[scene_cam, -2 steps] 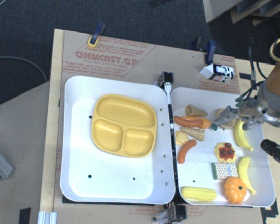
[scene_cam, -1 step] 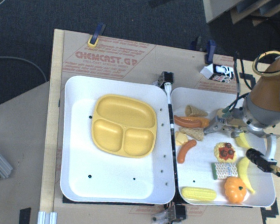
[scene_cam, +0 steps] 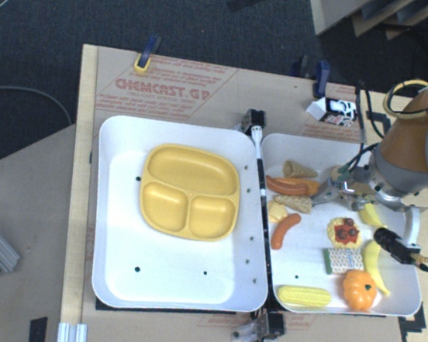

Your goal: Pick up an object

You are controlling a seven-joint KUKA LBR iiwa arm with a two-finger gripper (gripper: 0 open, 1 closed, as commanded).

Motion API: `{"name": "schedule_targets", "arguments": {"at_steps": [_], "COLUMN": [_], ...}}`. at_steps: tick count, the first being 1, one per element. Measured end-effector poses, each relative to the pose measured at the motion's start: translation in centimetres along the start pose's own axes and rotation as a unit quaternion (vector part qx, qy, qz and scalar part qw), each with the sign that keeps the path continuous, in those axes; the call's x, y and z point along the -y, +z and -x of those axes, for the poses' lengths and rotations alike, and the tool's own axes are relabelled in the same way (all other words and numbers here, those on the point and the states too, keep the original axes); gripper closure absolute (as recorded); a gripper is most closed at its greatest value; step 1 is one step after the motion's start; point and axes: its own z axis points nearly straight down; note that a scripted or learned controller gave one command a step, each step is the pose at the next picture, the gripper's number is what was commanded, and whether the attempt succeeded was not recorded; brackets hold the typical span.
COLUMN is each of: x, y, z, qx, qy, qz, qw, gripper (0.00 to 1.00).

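The right bin holds several toy foods. A long orange hot dog lies at its upper left, with a tan cone-like piece above it and a red sausage below. My gripper hangs low over the bin's upper middle, just right of the hot dog's end. A round red-topped tart, a green and white block, a banana, an orange pumpkin and a corn cob lie further down. Nothing is seen held.
The left bin carries a yellow three-compartment plate. A black divider rail runs between the bins. The grey arm with its orange band reaches in from the right, over the right bin's upper edge. Cables hang beside the wrist.
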Motion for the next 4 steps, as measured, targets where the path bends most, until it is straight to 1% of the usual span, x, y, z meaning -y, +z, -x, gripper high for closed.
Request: {"name": "schedule_targets", "arguments": {"at_steps": [1, 2, 3, 4], "x": [-0.1, -1.0, -1.2, -1.4], "y": [-1.1, -6.1, -12.1, -14.2], "z": [0.0, -0.4, -1.3, -1.3], "qx": [0.0, 0.002, 0.001, 0.001], "qy": [0.0, -0.001, -0.001, 0.0], "qz": [0.002, 0.005, 0.005, 0.004], "qw": [1.0, 1.0, 1.0, 1.0], "gripper": [1.0, 1.0, 1.0, 1.0]}}
